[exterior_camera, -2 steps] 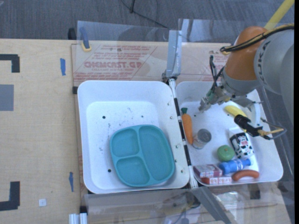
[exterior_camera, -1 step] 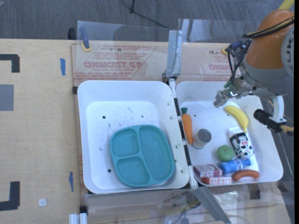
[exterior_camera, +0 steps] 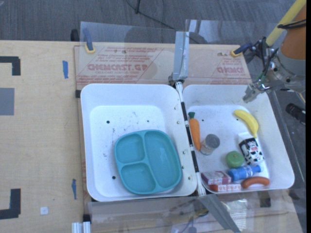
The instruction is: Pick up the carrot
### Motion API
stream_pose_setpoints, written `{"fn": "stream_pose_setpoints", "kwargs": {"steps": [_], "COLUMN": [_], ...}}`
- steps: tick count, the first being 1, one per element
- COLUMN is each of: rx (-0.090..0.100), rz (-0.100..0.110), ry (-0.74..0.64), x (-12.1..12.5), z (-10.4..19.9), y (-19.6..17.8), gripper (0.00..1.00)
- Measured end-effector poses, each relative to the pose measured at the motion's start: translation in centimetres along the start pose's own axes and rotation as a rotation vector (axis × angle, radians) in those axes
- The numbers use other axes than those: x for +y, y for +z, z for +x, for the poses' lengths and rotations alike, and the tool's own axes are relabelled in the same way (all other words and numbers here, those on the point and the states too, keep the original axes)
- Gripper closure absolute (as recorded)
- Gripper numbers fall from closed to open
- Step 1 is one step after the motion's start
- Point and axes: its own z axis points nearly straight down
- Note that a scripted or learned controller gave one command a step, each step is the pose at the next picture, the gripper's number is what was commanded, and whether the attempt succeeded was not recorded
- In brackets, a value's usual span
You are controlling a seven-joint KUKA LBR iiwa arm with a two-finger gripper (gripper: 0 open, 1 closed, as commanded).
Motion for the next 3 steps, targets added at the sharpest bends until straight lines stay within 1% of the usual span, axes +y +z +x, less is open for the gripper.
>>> {"fn": "stream_pose_setpoints", "kwargs": {"steps": [1, 2, 3], "rx": [0.000, 0.003, 0.000], "rz": [0.001, 0.003, 0.001], "ry": [0.076, -0.070, 0.183], "x": [0.2, -1.8, 1.6], "z": [0.1, 5.1, 0.8], "y": [-18.4, -6.7, -0.3], "gripper": [1.00, 1.00, 1.00]}}
